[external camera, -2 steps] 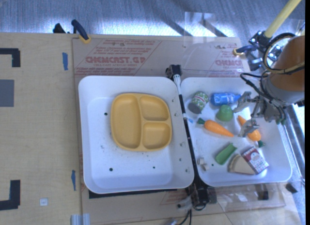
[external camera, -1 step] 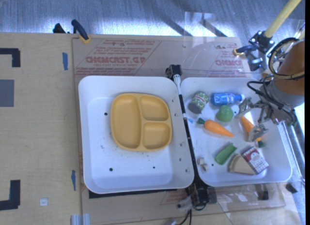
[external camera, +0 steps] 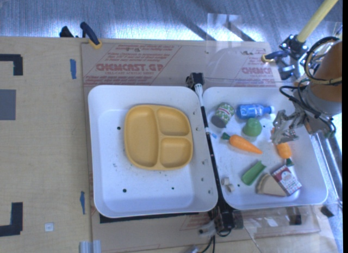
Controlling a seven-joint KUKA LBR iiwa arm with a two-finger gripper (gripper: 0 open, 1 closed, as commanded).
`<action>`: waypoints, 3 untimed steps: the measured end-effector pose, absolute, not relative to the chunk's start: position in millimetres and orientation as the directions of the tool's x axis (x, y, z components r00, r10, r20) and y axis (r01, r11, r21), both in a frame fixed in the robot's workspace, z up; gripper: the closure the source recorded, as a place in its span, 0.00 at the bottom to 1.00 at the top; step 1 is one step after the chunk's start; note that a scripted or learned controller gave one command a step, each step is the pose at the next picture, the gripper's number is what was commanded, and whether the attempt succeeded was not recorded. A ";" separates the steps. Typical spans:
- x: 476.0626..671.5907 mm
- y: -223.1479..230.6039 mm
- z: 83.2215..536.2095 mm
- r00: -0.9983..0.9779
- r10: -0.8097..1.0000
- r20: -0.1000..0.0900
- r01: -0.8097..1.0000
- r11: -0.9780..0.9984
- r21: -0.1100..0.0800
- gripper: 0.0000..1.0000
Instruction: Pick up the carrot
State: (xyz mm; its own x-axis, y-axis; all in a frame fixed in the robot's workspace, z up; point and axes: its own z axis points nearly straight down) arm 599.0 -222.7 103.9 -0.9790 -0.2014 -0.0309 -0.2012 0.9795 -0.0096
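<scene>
Carrot [external camera: 244, 143] lies in the right bin [external camera: 318, 189], near its middle, tip pointing right. Gripper [external camera: 284, 132] hovers just right of it — whether open or closed cannot be told; the view is cluttered there. Recommend approaching across the carrot's thick middle — clear of the green ball [external camera: 252, 127].

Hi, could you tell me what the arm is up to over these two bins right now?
The arm reaches in from the right, and its gripper hangs over the right bin. The carrot it is meant to pick up lies to the gripper's left, apart from it, beside a green ball. A smaller orange piece sits just below the gripper. The left bin holds a yellow divided plate.
</scene>
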 end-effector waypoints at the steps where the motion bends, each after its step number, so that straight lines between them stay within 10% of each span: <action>1: 587.8 -211.5 157.5 -0.994 -0.107 -0.014 -0.107 0.994 -0.003 1.00; 3: 568.7 -173.1 117.9 -0.978 -0.208 -0.012 -0.208 0.978 -0.001 1.00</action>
State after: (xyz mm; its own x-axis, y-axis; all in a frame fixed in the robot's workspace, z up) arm 568.7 -173.1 117.9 -0.9780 -0.2083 -0.0124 -0.2083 0.9781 -0.0013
